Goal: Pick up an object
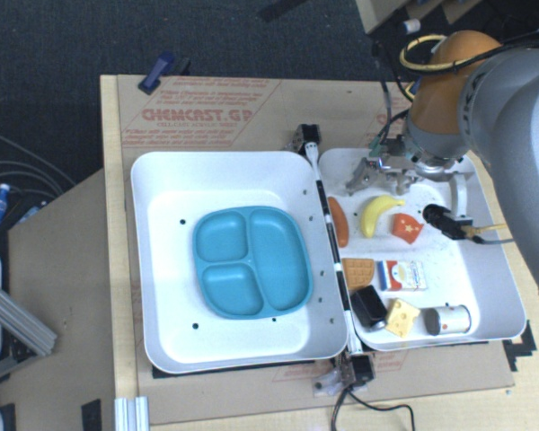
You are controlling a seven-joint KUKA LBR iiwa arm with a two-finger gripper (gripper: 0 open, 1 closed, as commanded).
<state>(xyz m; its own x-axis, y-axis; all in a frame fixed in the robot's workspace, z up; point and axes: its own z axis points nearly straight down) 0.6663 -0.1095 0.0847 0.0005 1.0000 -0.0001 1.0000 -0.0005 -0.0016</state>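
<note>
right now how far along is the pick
Early. Done: the arm has reached over the right bin, and the gripper hangs at its far end, just above the banana. In hand: nothing shows between the fingers. Left: the grasp and lift. The banana, sausage, strawberry, carton and cheese all lie on the bin floor; the blue plate sits in the left bin.

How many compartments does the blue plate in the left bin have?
3. The blue plate has one long compartment on its right side, one at upper left and one at lower left.
</note>
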